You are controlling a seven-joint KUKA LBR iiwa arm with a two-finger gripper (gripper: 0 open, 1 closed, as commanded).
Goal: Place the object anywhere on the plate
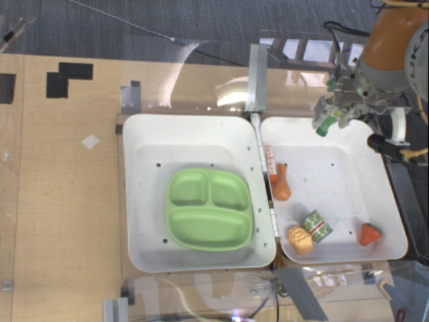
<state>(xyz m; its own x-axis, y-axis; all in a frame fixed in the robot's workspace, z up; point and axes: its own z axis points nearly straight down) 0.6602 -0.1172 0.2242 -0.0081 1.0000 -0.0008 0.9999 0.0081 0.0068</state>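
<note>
A light green plate with three compartments lies in the left bin. My gripper hangs over the far edge of the right bin, well to the right of the plate. It is shut on a small green object, which sticks out below the fingers and is lifted off the bin floor.
In the right bin lie an orange carrot-shaped toy near the divider, a green box, a yellow-orange item and a red strawberry-like toy. A metal post stands behind the wall between the bins.
</note>
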